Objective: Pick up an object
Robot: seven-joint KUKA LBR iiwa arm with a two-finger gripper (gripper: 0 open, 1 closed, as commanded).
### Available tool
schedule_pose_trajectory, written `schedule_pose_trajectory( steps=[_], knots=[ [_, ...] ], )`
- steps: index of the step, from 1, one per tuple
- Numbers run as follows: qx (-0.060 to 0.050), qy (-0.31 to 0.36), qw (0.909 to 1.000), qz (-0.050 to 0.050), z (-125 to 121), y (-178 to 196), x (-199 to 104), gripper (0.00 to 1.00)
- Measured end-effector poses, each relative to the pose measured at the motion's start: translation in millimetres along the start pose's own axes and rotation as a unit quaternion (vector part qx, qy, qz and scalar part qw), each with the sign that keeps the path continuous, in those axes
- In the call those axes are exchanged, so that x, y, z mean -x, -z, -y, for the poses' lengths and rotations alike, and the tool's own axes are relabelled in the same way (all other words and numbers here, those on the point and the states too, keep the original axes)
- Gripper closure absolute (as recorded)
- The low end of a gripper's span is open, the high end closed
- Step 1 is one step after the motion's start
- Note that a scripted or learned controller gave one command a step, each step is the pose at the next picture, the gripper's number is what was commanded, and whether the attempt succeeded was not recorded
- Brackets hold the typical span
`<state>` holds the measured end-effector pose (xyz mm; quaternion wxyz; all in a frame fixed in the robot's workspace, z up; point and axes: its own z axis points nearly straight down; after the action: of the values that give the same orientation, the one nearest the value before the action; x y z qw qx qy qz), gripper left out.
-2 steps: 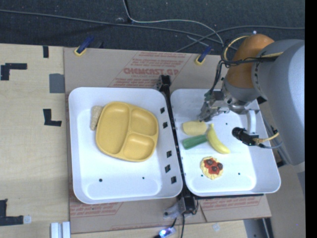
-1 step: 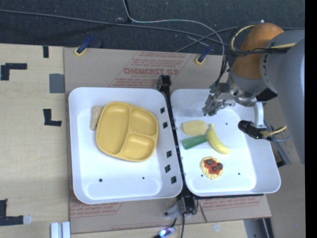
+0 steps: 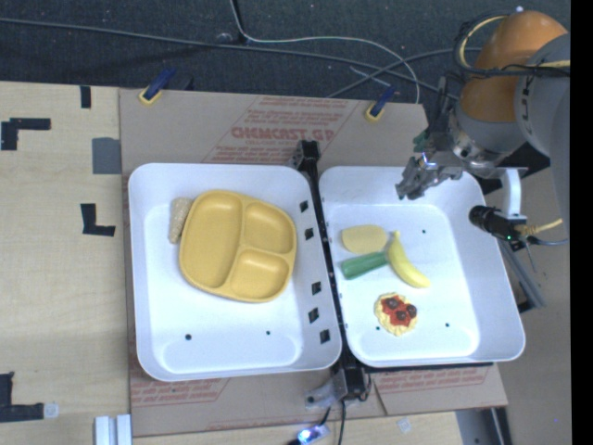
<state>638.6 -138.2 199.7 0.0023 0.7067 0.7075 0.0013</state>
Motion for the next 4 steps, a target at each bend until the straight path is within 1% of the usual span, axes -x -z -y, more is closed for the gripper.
schedule_pose_trajectory(
  steps=[1,3,4],
  knots=[
    [-0.001,0.000,1.0000,-0.001,-0.9,29.7,-0.5,1.00],
    [-0.003,0.003,1.0000,-0.001,-5.8,45.5,-105.7,1.00],
    [-0.003,0.003,1.0000,-0.001,-2.8,48.1,-162.1,1.00]
  ],
)
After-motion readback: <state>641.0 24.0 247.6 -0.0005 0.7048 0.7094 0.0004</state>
